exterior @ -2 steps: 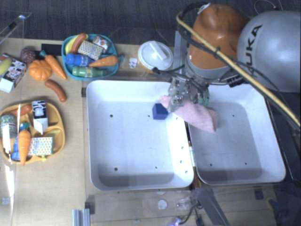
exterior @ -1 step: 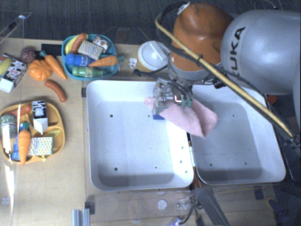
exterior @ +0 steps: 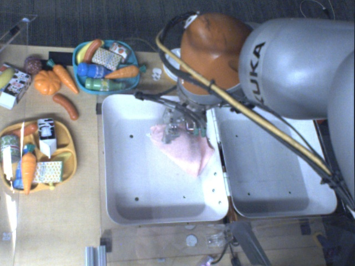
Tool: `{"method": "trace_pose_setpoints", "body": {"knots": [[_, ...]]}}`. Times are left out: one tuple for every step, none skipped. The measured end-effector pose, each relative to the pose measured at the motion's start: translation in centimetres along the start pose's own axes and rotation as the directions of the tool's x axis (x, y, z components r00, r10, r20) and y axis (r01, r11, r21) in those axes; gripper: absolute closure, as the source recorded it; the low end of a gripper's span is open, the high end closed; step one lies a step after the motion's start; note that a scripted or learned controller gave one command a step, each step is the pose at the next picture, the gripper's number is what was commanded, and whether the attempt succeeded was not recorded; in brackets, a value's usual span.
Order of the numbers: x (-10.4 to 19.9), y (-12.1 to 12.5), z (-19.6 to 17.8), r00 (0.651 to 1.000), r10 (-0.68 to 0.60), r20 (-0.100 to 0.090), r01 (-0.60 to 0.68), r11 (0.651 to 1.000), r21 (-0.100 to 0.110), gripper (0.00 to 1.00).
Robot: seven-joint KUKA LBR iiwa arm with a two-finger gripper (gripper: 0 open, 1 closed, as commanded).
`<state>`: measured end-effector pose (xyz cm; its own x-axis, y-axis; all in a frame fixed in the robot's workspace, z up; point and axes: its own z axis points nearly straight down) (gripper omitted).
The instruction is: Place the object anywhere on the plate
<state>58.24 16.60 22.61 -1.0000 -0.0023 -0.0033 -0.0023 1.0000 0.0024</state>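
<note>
The KUKA arm (exterior: 299, 60), grey with an orange band (exterior: 213, 43) above the wrist, reaches in from the right and covers the upper part of both bins. Below it lie two shallow white bins: the left bin (exterior: 144, 198) and the right bin (exterior: 277, 195), side by side on the tabletop (exterior: 55, 220). In the left bin, toward its upper right, rests a pink, flattish plate (exterior: 186, 151), tilted so that one corner points to the bin's right wall. The gripper (exterior: 183, 123) hangs directly over the plate's upper edge; whether its jaws are apart or together cannot be told, and no object is seen between them. The task's object cannot be identified here: if carried, it is hidden by the wrist.

Risks, as judged: a release from this spot, so near the plate's upper edge, may let the object roll onto the bin floor. The trailing cable (exterior: 266, 126) may snag. If nothing is held, the placement simply fails.

At left, well apart, a blue bowl (exterior: 105, 65) and a yellow dish (exterior: 39, 157) hold toy foods.
</note>
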Motion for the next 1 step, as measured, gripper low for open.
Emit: {"method": "trace_pose_setpoints", "body": {"knots": [[-0.01, -0.01, -0.01, 1.000, 0.000, 0.000, 0.000, 1.000, 0.000, 0.00]]}}
